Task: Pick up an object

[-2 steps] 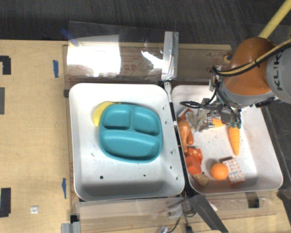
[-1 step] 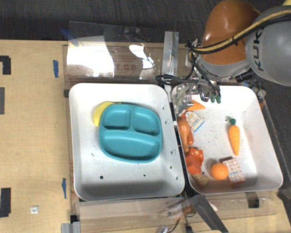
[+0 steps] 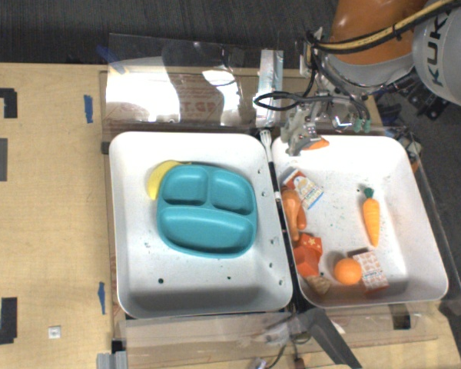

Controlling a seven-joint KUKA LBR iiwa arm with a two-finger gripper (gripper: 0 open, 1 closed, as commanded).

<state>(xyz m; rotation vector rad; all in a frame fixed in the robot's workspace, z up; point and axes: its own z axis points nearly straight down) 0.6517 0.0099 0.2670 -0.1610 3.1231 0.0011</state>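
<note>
Orange piece (image 3: 316, 142) at fingers (image 3: 295, 138), above right bin's (image 3: 392, 279) back-left corner.

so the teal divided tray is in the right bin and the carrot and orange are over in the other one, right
Not quite: the camera view shows the teal divided tray in the left bin, not the right. The carrot and orange lie in the other one, the right bin, as you said.

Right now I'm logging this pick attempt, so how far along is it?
Done: the gripper is at the far edge of the right bin. In hand: something small and orange shows at its tip, but a firm grasp can't be confirmed. Left: the carrot, orange ball and cartons lie unlifted.
</note>
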